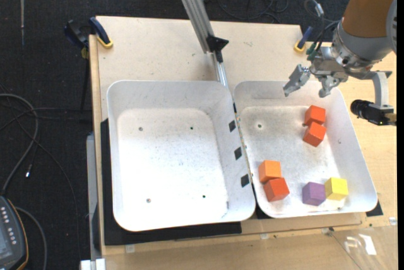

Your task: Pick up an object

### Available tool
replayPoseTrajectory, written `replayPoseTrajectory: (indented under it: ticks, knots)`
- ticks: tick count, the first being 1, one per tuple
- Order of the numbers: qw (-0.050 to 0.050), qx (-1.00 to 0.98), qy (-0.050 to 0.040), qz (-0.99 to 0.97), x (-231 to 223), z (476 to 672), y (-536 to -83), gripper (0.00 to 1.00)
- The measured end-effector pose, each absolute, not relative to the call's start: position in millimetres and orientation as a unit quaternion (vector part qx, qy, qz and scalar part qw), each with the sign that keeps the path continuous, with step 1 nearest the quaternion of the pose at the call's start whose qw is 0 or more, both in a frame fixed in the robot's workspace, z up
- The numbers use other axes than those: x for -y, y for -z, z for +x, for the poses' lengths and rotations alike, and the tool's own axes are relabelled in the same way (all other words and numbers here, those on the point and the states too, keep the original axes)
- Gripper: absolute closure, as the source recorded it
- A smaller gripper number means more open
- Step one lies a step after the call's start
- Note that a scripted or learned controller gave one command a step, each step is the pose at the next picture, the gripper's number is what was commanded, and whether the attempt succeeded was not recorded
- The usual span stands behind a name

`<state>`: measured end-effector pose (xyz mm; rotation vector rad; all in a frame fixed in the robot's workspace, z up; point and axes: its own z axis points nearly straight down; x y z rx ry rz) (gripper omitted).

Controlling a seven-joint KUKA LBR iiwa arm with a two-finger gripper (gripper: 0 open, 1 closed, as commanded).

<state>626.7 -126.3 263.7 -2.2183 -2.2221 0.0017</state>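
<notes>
The claw (310, 83) hung with its fingers spread apart, holding nothing, above the far rim of the right bin (357, 149). Two orange blocks (314, 125) lay just below it.

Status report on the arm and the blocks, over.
Gripper open, holding nothing, above right bin's back edge. Six blocks there; nearest, two orange blocks. Nothing in the way.

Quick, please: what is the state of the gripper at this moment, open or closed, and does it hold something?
Gripper: open, holding nothing, above the far end of the right bin.
</notes>
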Motion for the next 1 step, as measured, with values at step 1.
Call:
replayPoseTrajectory:
  ticks: [1]
  knots:
    - [-0.014,0.709,0.0061,-0.705,192.1,608.0,-125.2,0.0]
